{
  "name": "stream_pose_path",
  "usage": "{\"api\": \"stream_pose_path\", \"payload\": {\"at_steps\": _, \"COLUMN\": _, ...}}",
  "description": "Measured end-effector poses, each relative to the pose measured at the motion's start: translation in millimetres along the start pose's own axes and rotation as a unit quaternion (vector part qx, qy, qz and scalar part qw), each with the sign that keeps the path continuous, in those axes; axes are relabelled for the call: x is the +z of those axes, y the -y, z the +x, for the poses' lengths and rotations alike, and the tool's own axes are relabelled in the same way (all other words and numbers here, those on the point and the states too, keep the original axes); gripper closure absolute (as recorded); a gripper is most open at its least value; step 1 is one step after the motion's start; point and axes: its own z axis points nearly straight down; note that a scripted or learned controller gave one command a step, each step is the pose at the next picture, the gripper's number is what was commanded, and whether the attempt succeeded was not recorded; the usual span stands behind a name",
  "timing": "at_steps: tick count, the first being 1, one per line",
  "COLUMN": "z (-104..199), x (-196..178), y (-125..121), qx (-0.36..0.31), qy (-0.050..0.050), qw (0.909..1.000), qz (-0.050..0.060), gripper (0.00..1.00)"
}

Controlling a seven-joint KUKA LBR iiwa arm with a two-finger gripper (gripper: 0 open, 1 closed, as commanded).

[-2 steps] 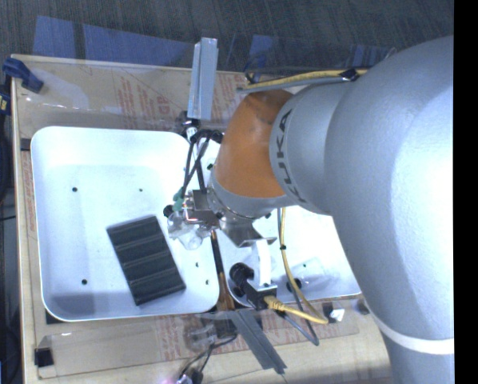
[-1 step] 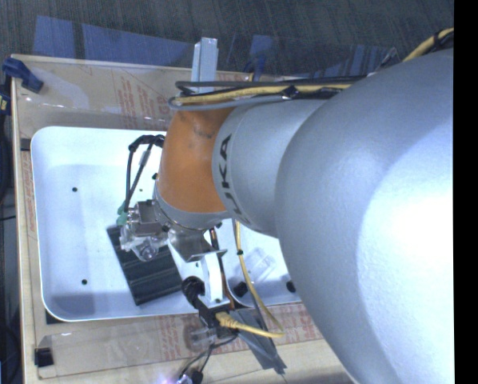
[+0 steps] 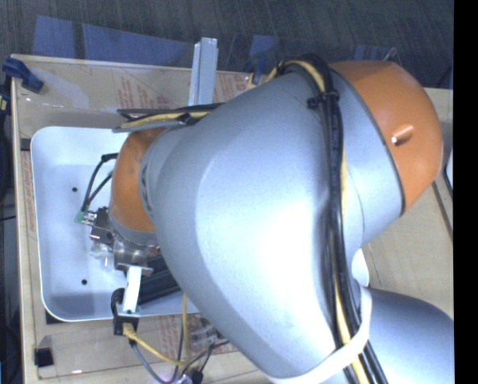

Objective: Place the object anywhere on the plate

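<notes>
The grey arm [image 3: 279, 230] fills most of the view, reaching in from the right, its large link crossed by a bundle of black and yellow cables [image 3: 335, 214] and capped by an orange joint cover [image 3: 399, 142]. Beneath it lies the left white bin [image 3: 51, 214], whose floor shows bare along its left side. An orange band [image 3: 131, 190] marks the wrist, which is lowered over this bin's middle. Below the band sits the metallic wrist hardware of the gripper [image 3: 115, 250], with a small white and black fitting [image 3: 129, 298] near the bin's lower rim.

The object and the plate cannot be located: whatever lies in the bin's centre is hidden under the arm. Whether the fingers are apart or together cannot be told, as they point away from the camera. No judgement of the object's weight, stiffness or surface, or of a suitable hold on it, can be drawn from this view.
</notes>
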Motion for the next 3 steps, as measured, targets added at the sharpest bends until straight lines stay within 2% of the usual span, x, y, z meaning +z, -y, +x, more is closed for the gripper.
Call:
{"api": "stream_pose_path", "payload": {"at_steps": 1, "z": 11, "x": -111, "y": 14, "qx": 0.216, "qy": 0.001, "qw": 0.9764, "qz": 0.0, "gripper": 1.0}}
{"api": "stream_pose_path", "payload": {"at_steps": 2, "z": 50, "x": -125, "y": -10, "qx": 0.182, "qy": 0.002, "qw": 0.9832, "qz": 0.0, "gripper": 1.0}}
{"api": "stream_pose_path", "payload": {"at_steps": 3, "z": -47, "x": -110, "y": -9, "qx": 0.213, "qy": 0.003, "qw": 0.977, "qz": 0.002, "gripper": 1.0}}
